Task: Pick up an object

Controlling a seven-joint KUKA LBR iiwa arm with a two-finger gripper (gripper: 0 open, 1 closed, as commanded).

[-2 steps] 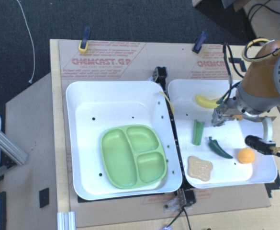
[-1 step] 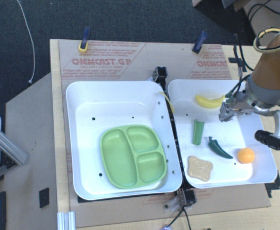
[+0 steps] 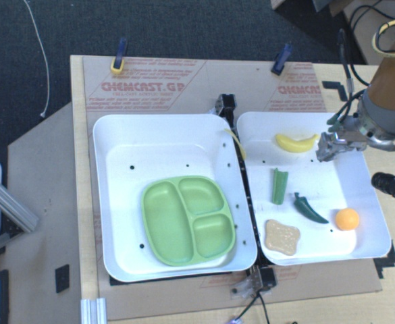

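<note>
banana point(image 3: 295, 142) | lies near far edge of right bin point(image 3: 366, 245) | my claw point(image 3: 325, 148) just beside its end, state I cannot tell | step: approach | next: lower over it, then close

On my feed the only print I can read is on the brown sheet point(image 3: 183, 79) covering the bench: red letters "CHEMCAST GP" at the far left, beyond the left bin point(image 3: 109, 181). The same red mark repeats at the far right, beyond the right bin point(image 3: 366, 181), partly cut off. The smaller red lines under each are too fine to read.
</note>
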